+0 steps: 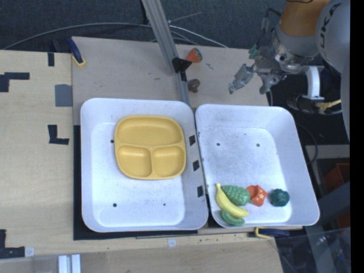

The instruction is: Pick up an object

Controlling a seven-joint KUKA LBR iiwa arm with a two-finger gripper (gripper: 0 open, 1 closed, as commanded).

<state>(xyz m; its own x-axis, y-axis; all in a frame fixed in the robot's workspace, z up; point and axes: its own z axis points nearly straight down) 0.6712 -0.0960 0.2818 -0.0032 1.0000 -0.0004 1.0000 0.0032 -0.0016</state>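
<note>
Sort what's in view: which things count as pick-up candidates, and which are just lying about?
Job:
- banana
- light green bumpy piece
- red piece
- dark green piece
- pincer, above the bench behind the right bin

Lying about:
- yellow divided plate in the left bin
- metal pole
- small orange thing on the bench

The two white bins (136, 223) look like smooth speckled plastic, the yellow divided plate (151, 147) matt plastic, the toy banana (229, 205) glossy, the bench (34, 169) pale matt wood.
</note>
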